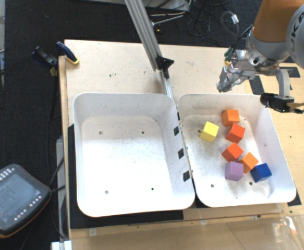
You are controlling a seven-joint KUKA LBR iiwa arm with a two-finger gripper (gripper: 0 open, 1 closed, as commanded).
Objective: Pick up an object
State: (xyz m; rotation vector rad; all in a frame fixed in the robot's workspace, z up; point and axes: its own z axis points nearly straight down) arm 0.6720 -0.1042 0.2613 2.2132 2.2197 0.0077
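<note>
Blocks counted in the right bin [277, 155], seven in all: one yellow block [209, 131], four orange blocks [230, 117], one purple block [234, 171], one blue block [260, 172]. All small cubes, matte and hard-edged, clustered toward the bin's right half, several touching. Two shallow white bins side by side, glossy, with rounded corners and speckled floors; left bin [89, 113] alongside, walls meeting in the middle. Arm [284, 20] reaching in from the right, grey with an orange band, wrist angled down. Gripper [228, 83] poised above the right bin's far rim, clear of every block, nothing between the jaws. Open or closed: cannot tell.
</note>
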